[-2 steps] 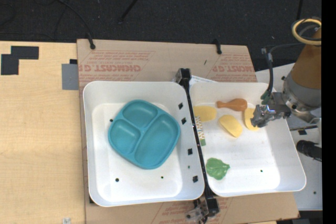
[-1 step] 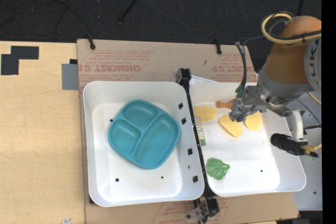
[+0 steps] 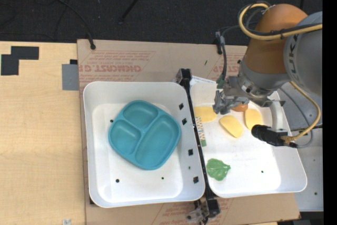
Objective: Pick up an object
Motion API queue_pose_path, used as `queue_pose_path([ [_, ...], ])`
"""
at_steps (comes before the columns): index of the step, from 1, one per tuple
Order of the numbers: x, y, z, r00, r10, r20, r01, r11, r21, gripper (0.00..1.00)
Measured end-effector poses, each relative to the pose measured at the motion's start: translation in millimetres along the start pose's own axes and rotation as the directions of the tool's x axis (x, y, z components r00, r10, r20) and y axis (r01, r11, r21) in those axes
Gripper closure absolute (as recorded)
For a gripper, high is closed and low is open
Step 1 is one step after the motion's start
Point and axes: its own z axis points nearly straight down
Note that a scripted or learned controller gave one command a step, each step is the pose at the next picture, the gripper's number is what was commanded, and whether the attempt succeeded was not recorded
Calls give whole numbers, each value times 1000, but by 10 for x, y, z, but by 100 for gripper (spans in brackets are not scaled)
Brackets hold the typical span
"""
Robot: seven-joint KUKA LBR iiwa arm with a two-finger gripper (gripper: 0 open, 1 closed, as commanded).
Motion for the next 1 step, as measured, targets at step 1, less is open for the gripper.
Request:
queue_pose_path([
  [1,400,121,39,1000,2,2,-2,1000,1,100],
])
